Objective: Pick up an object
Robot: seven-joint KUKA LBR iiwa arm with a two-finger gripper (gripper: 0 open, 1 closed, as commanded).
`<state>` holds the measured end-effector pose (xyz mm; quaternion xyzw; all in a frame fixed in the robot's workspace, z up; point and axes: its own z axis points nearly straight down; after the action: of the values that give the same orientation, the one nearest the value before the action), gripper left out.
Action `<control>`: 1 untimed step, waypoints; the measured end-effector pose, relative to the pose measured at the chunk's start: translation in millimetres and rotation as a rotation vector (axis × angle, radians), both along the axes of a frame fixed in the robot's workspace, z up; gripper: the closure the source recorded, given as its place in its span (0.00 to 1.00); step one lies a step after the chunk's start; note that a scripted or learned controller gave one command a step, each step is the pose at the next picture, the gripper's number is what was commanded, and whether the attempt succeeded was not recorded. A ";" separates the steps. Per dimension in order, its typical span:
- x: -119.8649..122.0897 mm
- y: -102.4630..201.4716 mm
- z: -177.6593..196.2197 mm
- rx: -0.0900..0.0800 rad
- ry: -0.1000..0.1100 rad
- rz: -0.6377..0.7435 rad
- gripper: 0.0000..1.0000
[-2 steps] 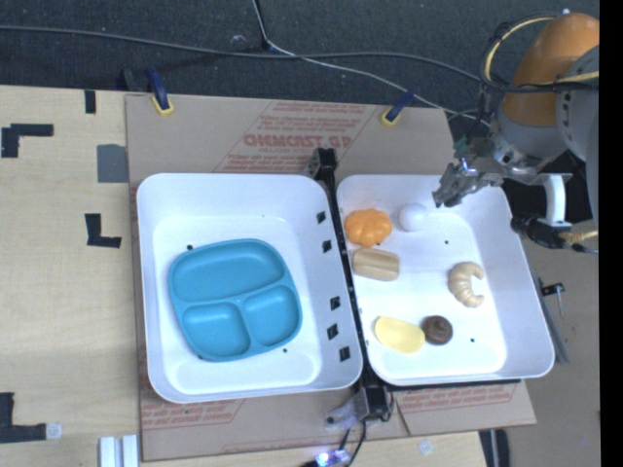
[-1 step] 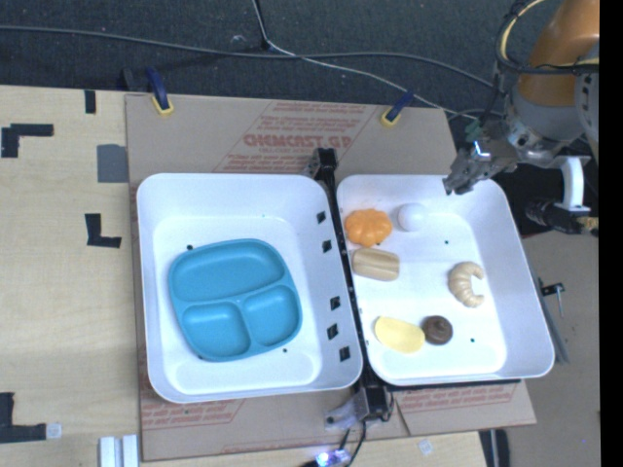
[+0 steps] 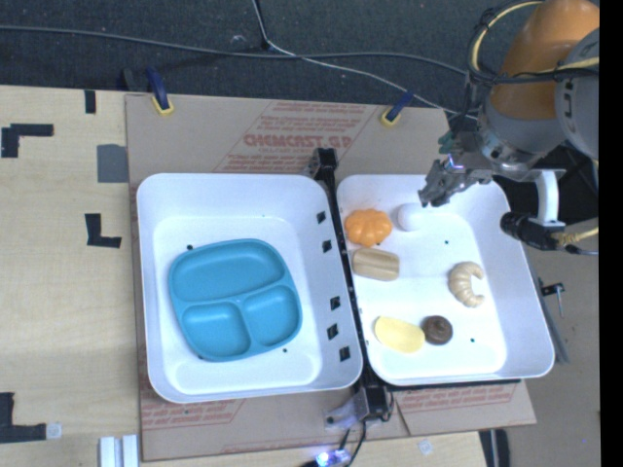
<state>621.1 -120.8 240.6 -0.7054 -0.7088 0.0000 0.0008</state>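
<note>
Left bin (image 3: pixel 156 212) carries a blue divided tray (image 3: pixel 235 296), lying flat. Both bins sit on brown cardboard (image 3: pixel 292 139), with blue-and-yellow clamps (image 3: pixel 159 95) along its far edge. A black cable (image 3: pixel 263 27) trails over the dark floor, possibly carpet.

Red printed lettering is showing on the cardboard sheet (image 3: pixel 292 139) lying under the two white bins, just behind the left bin (image 3: pixel 234 195); it is too blurred to read with certainty. More faint red print is running along the cardboard's front edge, also illegible.
</note>
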 end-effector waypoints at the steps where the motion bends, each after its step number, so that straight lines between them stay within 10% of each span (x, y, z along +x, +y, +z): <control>1: -18.6 39.9 -8.9 0.000 0.002 -0.001 1.00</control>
<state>602.4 -81.0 231.8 -0.7057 -0.7085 0.0007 0.0013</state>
